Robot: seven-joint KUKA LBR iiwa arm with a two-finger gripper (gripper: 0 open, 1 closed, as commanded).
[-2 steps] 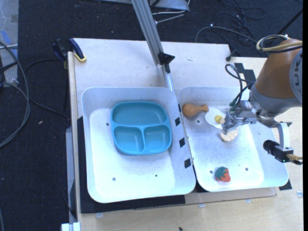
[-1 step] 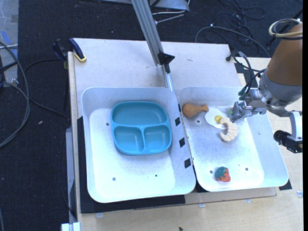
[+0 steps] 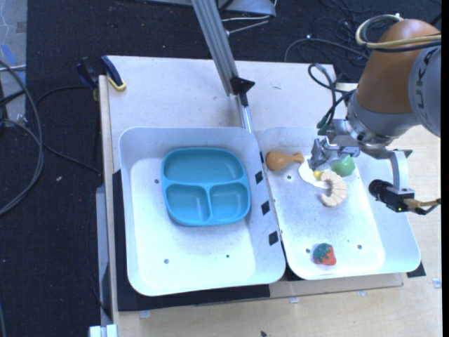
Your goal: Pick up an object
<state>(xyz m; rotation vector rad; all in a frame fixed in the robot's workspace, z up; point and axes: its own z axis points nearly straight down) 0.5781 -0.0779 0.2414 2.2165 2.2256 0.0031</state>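
My gripper (image 3: pixel 320 157) hangs low over the back of the right bin (image 3: pixel 365 258), reaching in from the right. Directly under and beside it lie a white and yellow fried-egg toy (image 3: pixel 311 175) and a green round toy (image 3: pixel 344 166), the gripper partly covering both. A tan drumstick toy (image 3: pixel 282 161) lies just to its left. A pale, curled shrimp-like toy (image 3: pixel 334 189) rests just in front of it. A red and green strawberry toy (image 3: pixel 323 254) sits apart near the bin's front edge.
The left bin (image 3: pixel 140 258) holds a blue divided plate (image 3: pixel 206 186). A slanted metal pole (image 3: pixel 219 37) comes down to the bins' shared back edge. A black cable unit (image 3: pixel 390 194) hangs off the wrist over the right bin's right rim.
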